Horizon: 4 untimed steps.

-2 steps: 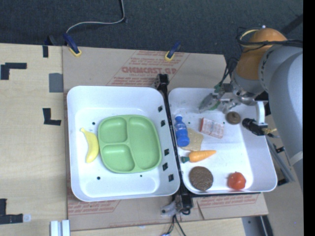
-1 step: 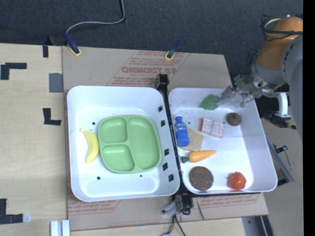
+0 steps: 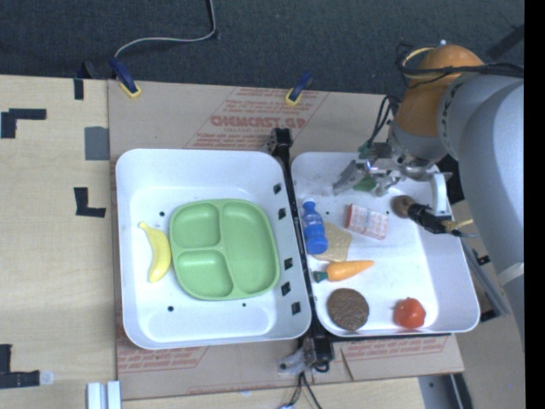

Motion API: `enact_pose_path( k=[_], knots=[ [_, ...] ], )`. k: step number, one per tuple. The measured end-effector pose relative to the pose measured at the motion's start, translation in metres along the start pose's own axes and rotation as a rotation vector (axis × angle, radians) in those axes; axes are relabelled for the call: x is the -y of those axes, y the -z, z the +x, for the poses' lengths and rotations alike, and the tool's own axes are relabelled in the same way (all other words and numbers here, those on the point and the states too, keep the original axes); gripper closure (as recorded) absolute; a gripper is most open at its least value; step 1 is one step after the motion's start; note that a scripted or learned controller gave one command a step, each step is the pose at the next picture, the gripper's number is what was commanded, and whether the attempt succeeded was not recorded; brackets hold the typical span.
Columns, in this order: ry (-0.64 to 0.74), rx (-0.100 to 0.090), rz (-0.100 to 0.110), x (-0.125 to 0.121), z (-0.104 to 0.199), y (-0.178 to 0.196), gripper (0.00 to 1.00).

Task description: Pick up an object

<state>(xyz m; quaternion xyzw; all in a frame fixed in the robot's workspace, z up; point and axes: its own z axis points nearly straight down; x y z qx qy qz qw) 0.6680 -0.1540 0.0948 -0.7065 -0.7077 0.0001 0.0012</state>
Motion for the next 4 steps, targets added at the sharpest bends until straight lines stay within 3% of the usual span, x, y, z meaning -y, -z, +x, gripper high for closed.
enact_pose_path(
  k=[1, 2, 3, 4],
  knots=[
    [-0.001, 0.003, -0.005, 0.041, -0.017, -0.008, 0.0],
    [0.001, 0.001, -0.005, -0.001, 0.038, -0.009, 0.0],
    [-0.002, 0.005, -0.005, 0.055, -0.025, -0.008, 0.0],
    [0.0, 0.001, -0.002, -0.001, 0.009, 0.004, 0.0]
  ],
)
